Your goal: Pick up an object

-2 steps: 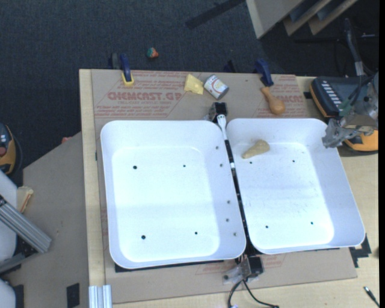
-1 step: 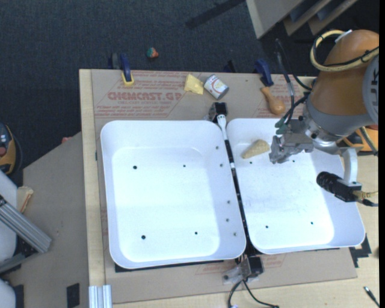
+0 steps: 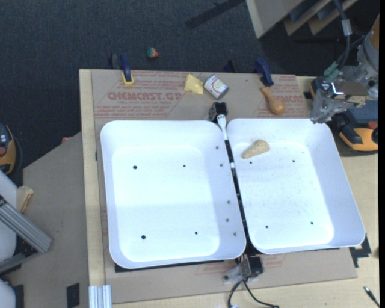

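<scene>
Beyond right bin [image 3: 337, 180], pincer [image 3: 320, 114] grip unclear, tan lump [image 3: 255, 148] inside, apart.

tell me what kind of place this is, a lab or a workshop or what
Most likely a robotics lab set up for grasping trials: two shallow white bins sit side by side on a clamped board, a robot pincer hangs at the right bin's far corner, and cables trail off the bench over dark carpet.

Dark blue carpet [image 3: 72, 36] surrounds the bench [image 3: 150, 96] on its far and left sides; pale wooden furniture [image 3: 289, 15] stands beyond the bench's far right corner.
</scene>
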